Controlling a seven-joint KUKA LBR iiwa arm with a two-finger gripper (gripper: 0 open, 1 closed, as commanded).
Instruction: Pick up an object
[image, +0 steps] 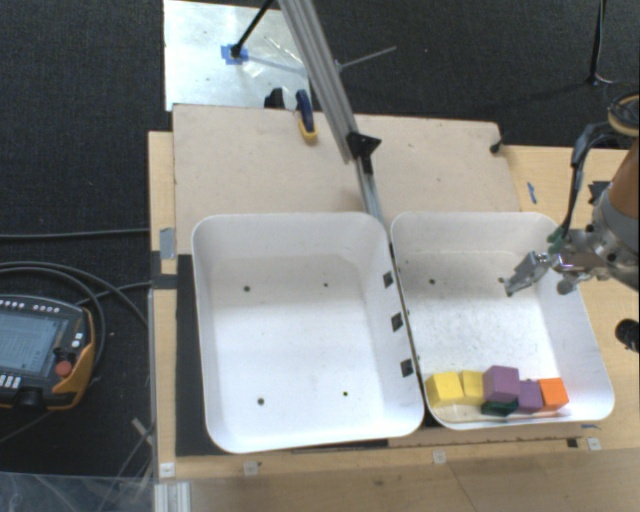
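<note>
Several small blocks lie in a row along the front wall of the right bin (470, 222): two yellow blocks (456, 387), a purple block (502, 380), a second purple block (530, 396), a dark green block (498, 407) and an orange block (553, 392). My gripper (538, 284) hangs over the right side of that bin, well behind the blocks. It is open, its two fingers spread apart with nothing between them.
The left bin (290, 224) stands beside the right one, touching it along the middle. A slanted metal pole (328, 90) crosses the wooden board behind the bins. A clamp (305, 114) lies on the board. A teach pendant (35, 350) sits far left on the floor.
</note>
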